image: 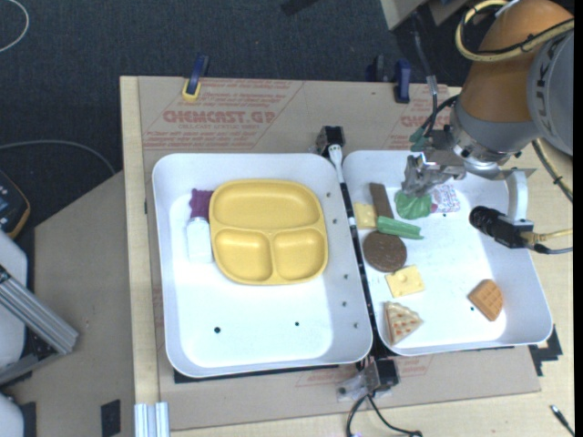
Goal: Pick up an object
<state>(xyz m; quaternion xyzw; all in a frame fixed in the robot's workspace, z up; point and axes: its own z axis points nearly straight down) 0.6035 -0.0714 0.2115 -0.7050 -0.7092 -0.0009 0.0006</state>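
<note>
- 2 white bins [173, 244] sit on a brown board [137, 153] above dark carpet [73, 62].
- Gripper [417, 182] probably touches a green object [414, 206]; finger state unclear.

Two white bins [178, 271] sit side by side. At nine o'clock: one yellow divided plate [269, 228], one purple item [199, 202], one white bottle [198, 240]. At three o'clock: roughly eight small food toys [404, 283].

Surface [273, 107]: brown board with red lettering.
Left bin [264, 344]: toward its left edge.
Right bin [519, 308]: touching, toward its right edge.
</note>
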